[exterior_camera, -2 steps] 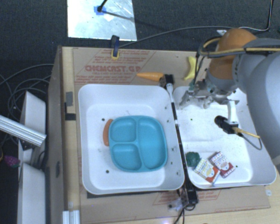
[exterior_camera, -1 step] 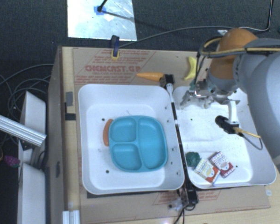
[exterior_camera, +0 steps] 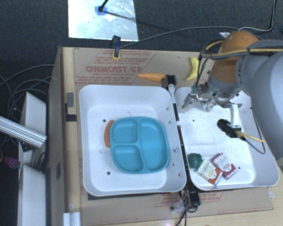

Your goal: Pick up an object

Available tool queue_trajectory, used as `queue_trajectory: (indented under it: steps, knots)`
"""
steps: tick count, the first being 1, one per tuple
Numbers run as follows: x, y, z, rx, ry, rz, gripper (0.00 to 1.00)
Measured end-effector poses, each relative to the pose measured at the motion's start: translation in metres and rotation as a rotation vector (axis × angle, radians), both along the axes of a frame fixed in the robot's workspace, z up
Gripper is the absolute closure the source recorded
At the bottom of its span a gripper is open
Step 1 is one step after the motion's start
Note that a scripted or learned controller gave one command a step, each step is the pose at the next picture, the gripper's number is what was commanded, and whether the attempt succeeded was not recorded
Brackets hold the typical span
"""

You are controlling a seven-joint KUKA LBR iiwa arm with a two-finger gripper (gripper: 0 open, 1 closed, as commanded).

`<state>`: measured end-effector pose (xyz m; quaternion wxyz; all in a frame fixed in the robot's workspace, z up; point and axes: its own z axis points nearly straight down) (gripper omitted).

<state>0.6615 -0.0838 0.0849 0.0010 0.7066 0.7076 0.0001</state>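
On the left of the worktop sits the left bin; in it lies a blue divided plate, with a small orange sausage-like piece touching its left edge; above the bins, on the cardboard, lie an orange carrot-shaped toy and a yellow banana-shaped one; the right bin holds a dark green lump near its front left corner, and just beside that two small packets, one yellow and white, one red; the claw hangs over the back left part of this bin, well apart from those three things; whether it is released or clenched I cannot tell, and nothing shows between its tips; as I judge it, no object has been lifted yet; the choosing, descent, grasp and lift all remain.
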Motion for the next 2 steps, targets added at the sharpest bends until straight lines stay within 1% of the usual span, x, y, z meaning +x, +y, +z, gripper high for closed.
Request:
queue_trajectory:
  steps: [1,2]
  knots:
    - [0.0010,-0.0001,0.0113,0.000,-0.003,0.001,1.00]
    - [0.0010,-0.0001,0.0112,0.000,-0.003,0.001,0.00]
